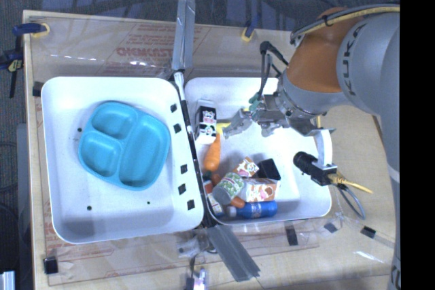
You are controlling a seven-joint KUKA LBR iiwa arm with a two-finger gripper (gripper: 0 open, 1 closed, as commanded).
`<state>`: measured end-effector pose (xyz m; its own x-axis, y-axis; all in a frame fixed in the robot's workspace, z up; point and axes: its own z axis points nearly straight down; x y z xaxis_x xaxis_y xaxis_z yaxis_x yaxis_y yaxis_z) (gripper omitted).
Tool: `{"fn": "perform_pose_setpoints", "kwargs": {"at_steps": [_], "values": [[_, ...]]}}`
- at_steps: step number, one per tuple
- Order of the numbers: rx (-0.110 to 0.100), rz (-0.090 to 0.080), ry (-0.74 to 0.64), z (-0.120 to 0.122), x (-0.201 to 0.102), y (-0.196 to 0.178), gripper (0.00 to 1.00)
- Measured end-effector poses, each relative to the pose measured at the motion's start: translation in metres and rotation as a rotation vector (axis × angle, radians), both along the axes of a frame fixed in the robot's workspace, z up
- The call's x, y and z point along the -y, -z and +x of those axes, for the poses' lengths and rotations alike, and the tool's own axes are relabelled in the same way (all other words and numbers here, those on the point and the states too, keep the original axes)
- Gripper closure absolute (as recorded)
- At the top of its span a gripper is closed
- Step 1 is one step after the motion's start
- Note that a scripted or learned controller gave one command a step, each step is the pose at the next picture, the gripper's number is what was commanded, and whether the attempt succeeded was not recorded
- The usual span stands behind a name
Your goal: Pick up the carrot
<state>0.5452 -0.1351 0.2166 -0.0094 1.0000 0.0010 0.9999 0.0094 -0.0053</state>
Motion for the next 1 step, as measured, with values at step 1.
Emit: {"fn": "perform_pose_setpoints", "kwargs": {"at_steps": [1], "values": [[0.007, -0.013, -0.075, -0.0018, -0.0264, 0.1043, 0.00]]}}
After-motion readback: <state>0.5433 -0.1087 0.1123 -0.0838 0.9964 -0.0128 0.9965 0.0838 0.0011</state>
